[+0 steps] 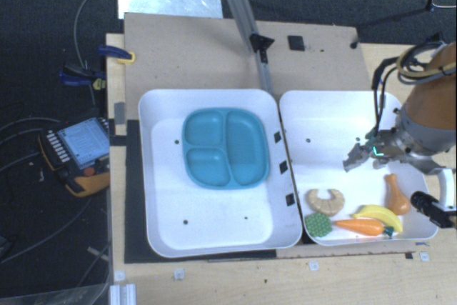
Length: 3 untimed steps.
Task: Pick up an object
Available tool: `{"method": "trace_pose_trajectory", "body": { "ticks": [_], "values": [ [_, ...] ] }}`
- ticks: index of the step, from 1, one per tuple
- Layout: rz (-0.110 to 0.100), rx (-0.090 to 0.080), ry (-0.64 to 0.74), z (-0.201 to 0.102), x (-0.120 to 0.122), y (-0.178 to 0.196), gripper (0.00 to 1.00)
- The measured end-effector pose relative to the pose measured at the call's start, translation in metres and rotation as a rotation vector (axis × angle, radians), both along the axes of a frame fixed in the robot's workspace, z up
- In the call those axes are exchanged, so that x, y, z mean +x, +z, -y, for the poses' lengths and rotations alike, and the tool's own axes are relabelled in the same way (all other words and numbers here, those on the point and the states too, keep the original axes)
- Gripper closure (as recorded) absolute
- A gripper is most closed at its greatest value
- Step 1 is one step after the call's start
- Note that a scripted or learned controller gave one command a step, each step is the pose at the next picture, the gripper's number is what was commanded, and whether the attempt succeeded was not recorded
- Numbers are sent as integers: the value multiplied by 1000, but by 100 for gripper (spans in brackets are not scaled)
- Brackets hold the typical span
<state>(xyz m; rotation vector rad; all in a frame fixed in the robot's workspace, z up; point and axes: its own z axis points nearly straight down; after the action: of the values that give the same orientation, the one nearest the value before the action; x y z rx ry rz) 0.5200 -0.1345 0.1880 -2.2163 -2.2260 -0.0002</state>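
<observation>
**Arm over the right bin, nothing picked up yet**

While the gripper (359,156) hangs over the bare middle of the right bin (321,111), nothing sits between its fingers, so I judge the pick is not yet made. How the fingers stand I cannot tell from where the camera looks: the dark tips blur together against the white floor.

All the likely targets lie along the near edge of that bin, at about five to six o'clock from the gripper. A croissant (325,201) is nearest, roughly at seven o'clock from the tips. Just below it, in the bin's corner, sits a small green broccoli piece (318,225). To its right a carrot (360,227) lies flat, touching a banana (378,214) that curves over it. A tan drumstick-like piece (396,196) stands just beside the banana, at about four o'clock from the gripper and close under the arm's wrist.

Everything is still left to do: choosing one item, coming down on it, closing, lifting. My guess is the croissant is the easiest, since it lies apart from the rest; the carrot and banana crowd each other and hug the bin wall, which could foul a finger.

Across the divide, at nine o'clock, the left bin (164,225) carries a blue divided plate (226,148). Farther off at nine o'clock, on the dark floor, rests a handheld pendant (77,150) with its cable.
</observation>
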Motion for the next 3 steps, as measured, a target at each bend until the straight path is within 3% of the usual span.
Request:
{"method": "trace_pose_trajectory", "body": {
  "ticks": [1,3],
  "values": [
    [2,0,0,0,1,1,0],
    [5,0,-4,-2,-3,-101,0]
  ]
}}
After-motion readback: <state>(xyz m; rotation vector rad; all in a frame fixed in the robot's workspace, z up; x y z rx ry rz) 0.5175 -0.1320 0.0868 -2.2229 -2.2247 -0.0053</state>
